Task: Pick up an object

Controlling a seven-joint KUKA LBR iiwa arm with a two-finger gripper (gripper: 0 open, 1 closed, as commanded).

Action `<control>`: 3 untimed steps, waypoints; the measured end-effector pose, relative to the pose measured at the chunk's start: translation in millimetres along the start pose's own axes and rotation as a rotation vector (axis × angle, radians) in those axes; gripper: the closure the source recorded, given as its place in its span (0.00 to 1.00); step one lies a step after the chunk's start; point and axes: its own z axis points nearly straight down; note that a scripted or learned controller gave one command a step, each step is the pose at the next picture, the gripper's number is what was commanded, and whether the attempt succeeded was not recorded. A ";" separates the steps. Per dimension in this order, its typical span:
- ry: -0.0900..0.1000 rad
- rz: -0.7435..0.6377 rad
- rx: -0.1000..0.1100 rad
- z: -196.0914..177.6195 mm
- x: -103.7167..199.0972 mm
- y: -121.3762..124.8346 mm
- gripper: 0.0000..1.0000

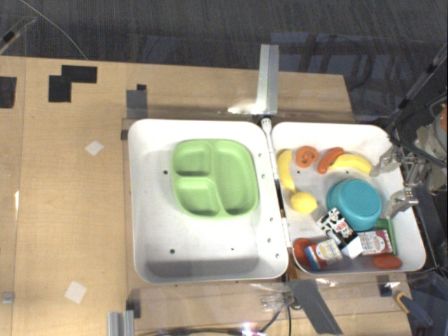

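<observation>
Candidate objects: the task names no single item; the pickable things all lie in the right-hand white bin [418, 238]. A round teal plastic bowl [355, 203] sits near the bin's middle, mouth up.
Far row: a yellow plastic banana [349, 162] lies at the far side, with an orange-red sausage-shaped toy [329, 159] and a round orange toy slice [304, 157] just to its left.
Left side of that bin: a second yellow curved piece [283, 169] lies along the dividing wall; a small yellow lemon-shaped toy [303, 202] sits near it.
Near row: a black-and-white patterned packet [336, 226], a small red-and-white carton [374, 243] and a red bottle lying on its side [316, 252] are crowded together, touching or overlapping.
End effector: the metal end effector [399, 180] is at the right rim of the right bin, beside the teal bowl; fingers spread apart, nothing between them.
Left bin: the left-hand white bin [150, 208] carries a light green three-compartment plastic tray [213, 177].
Worktop: pale wooden worktop [63, 208] with black marker patches at far left.
Step judged: approach, no grasp yet made.
Advice: the bowl's rim is nearest and offers a clear pinch; straddle one wall and descend vertically. The lemon stands apart and is an alternative. Avoid the crowded near row.
Writing: print on the carton and packet is too small to read.
</observation>
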 end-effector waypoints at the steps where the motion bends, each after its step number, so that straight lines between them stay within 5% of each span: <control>1: -0.013 -0.299 0.006 105.9 -4.6 7.8 0.00; 3: -0.042 -0.238 0.031 130.4 6.0 40.7 0.00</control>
